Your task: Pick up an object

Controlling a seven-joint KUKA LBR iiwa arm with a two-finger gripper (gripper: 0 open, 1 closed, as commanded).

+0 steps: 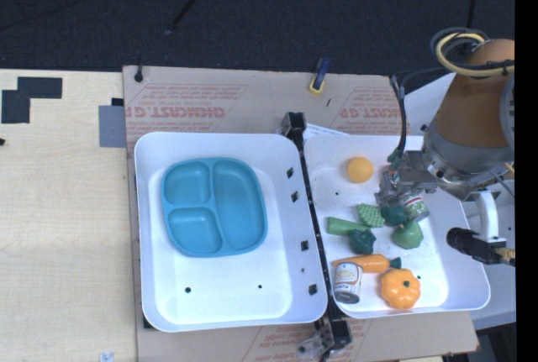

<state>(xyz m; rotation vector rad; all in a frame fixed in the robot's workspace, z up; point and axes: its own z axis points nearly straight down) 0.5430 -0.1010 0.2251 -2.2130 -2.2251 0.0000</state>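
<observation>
Pincer: the gripper [398, 199] hangs low in the right bin [471, 289]; whether it is spread or pinching, I cannot tell.
Targets: green toy vegetables [370, 216] crowd just beside and under it; orange ball [360, 170] lies apart, toward the bin's far end.
Advice: likely best to centre on one piece, descend straight, then close before lifting.
</observation>
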